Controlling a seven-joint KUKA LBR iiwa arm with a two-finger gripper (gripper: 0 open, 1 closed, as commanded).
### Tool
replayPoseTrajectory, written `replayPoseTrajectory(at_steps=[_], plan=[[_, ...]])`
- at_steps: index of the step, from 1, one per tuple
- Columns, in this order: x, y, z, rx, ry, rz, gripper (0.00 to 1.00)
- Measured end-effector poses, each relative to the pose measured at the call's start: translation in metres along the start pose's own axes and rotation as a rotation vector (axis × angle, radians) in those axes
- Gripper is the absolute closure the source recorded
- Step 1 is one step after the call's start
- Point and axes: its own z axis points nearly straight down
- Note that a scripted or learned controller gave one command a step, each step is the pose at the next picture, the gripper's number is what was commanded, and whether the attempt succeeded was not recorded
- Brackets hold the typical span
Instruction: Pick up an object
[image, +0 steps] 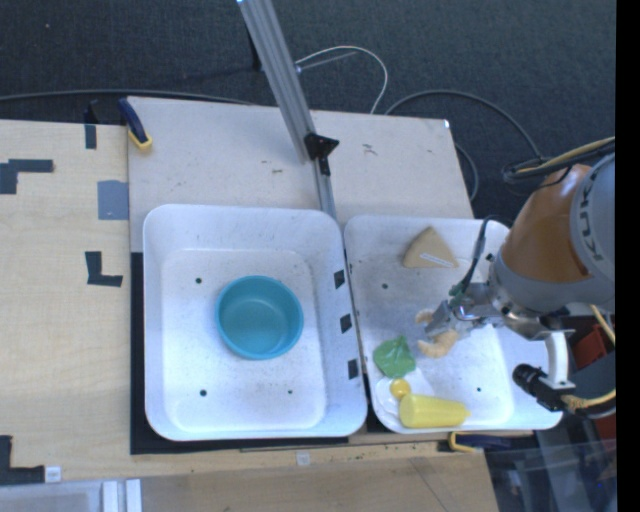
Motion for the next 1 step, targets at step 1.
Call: replayPoseTrajectory(at_steps=[1], plan=[[-0.0013, 0.0054, -0.062, -0.003, -0.001, 0.0, 1.0]])
